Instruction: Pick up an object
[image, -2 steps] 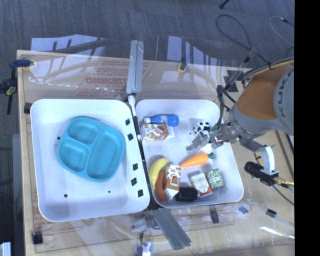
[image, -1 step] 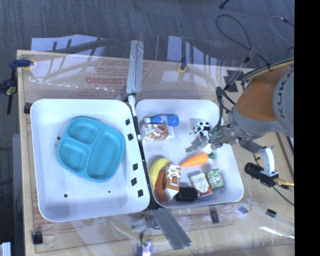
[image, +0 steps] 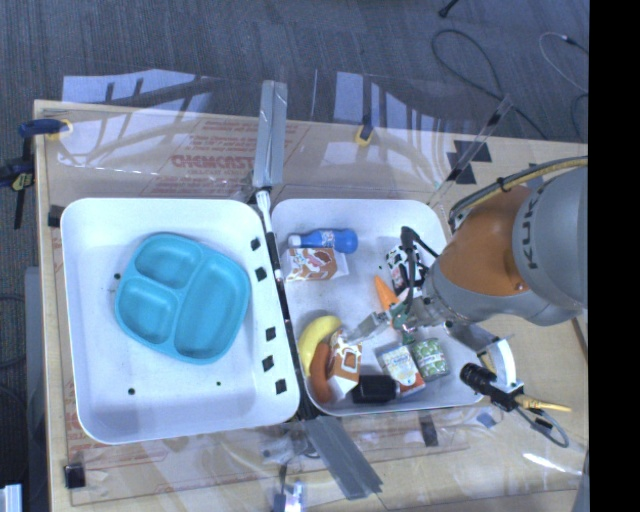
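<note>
My gripper (image: 398, 318) is hanging over the right bin (image: 365, 215) amid clutter: carrot (image: 384, 292), banana (image: 316, 334), green packet (image: 428, 357) crowding beside. I cannot tell its grip state.

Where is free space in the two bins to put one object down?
Left bin: bare floor around the blue tray, widest below it. Right bin: a small patch between the snack packet and the banana; its lower half is crowded.
</note>
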